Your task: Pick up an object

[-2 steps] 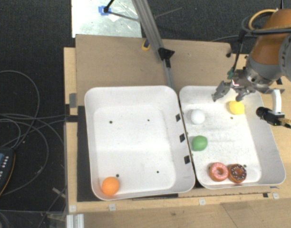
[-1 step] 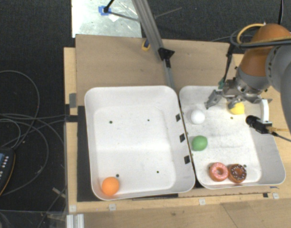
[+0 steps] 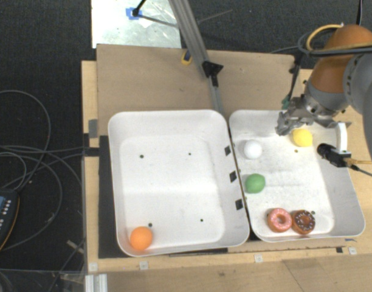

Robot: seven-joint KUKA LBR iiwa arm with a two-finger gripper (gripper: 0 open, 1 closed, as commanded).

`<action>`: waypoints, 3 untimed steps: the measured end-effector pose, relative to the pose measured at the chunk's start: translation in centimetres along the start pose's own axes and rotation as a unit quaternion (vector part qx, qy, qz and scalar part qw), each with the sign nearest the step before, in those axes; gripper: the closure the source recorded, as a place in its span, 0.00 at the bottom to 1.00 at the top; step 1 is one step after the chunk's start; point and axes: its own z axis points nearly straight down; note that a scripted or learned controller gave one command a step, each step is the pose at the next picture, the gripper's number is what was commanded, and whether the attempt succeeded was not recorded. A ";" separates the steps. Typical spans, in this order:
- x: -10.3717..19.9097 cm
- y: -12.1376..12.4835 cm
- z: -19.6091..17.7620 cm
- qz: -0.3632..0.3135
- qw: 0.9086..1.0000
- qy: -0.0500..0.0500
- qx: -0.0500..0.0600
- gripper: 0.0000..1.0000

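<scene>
yellow ball (image 3: pixel 302 137) | far right corner of the right bin (image 3: pixel 350 215), just beside the pincer (image 3: pixel 287 124) | pincer grip: cannot tell | looks light, smooth, may roll; pinch across its middle

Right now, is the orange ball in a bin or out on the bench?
In. The orange ball rests inside the left bin, at its near left corner.
</scene>
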 end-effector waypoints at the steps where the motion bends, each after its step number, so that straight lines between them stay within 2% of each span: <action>1: 0.3 0.8 -4.7 -0.001 1.000 0.000 -0.001 1.00; 2: 0.2 1.2 -11.3 -0.001 1.000 -0.001 -0.002 1.00; 3: 0.2 1.4 -16.2 -0.001 1.000 0.000 -0.001 1.00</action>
